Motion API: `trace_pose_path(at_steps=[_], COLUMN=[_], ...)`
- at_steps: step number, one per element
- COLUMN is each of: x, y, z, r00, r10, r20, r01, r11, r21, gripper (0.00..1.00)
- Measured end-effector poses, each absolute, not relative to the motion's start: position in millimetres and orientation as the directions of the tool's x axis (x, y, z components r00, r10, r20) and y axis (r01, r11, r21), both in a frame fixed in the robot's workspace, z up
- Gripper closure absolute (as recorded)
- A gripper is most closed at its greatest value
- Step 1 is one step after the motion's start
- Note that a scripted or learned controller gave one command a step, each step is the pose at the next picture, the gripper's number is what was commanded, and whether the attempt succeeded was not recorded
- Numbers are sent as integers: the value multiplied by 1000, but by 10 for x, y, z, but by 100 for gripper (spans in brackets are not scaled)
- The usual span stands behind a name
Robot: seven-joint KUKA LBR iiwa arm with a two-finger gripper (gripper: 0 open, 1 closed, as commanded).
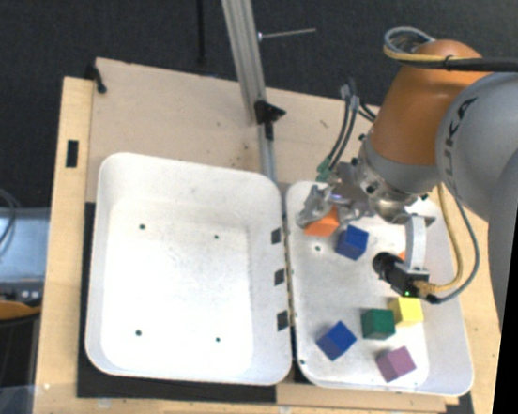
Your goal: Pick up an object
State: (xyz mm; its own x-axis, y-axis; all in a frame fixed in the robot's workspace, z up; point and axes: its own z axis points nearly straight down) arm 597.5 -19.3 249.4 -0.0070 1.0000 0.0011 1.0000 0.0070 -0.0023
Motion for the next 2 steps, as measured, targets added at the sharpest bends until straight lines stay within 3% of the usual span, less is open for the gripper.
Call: trace_pose_path(at_steps=[2], x=[6068], y=[896], z=[2365], r00=[-6], r10=[1000], r20=[0], r01=[1000], r11=[6], r21=[-3], gripper=[100])
